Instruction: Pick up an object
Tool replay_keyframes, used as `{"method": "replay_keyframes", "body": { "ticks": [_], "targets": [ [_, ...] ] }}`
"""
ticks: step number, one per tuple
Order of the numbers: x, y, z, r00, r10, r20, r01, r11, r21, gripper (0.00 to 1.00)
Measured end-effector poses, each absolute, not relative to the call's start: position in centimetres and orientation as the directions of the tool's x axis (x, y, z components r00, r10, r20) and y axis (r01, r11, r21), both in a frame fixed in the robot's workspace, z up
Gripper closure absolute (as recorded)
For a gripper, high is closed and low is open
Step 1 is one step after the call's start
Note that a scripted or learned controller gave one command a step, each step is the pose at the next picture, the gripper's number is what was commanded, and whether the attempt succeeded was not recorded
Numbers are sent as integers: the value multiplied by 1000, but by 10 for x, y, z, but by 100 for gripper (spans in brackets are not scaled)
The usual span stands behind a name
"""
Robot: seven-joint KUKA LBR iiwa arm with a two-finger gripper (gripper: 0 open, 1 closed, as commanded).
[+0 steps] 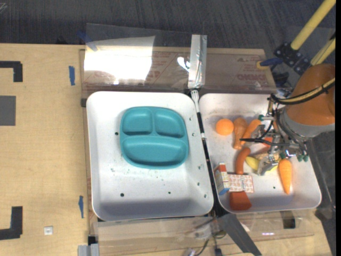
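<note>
Wiring hides the gripper [273, 154] low among blurred carrots [285, 176].

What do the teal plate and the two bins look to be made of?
The teal plate looks like moulded plastic: uniform colour, rounded dividers, soft matte sheen. The left bin and right bin look like thin white plastic or coated metal, smooth and semi-gloss with rounded lips; the view leaves that open.
</note>
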State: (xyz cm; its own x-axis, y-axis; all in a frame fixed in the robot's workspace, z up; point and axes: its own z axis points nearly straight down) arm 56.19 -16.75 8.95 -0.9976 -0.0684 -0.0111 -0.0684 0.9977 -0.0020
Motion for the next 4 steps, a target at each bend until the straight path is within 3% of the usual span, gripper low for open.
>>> {"method": "replay_keyframes", "body": {
  "ticks": [1,2,3,4],
  "targets": [
    [526,-118,90,-1000,19,-14,19,1000,-3,0],
    [531,-117,104,-999,17,-30,17,1000,-5,100],
    [529,-39,261,-997,82,-15,82,997,2,100],
    [622,-100,272,-999,37,-9,37,999,-1,100]
  ]
}}
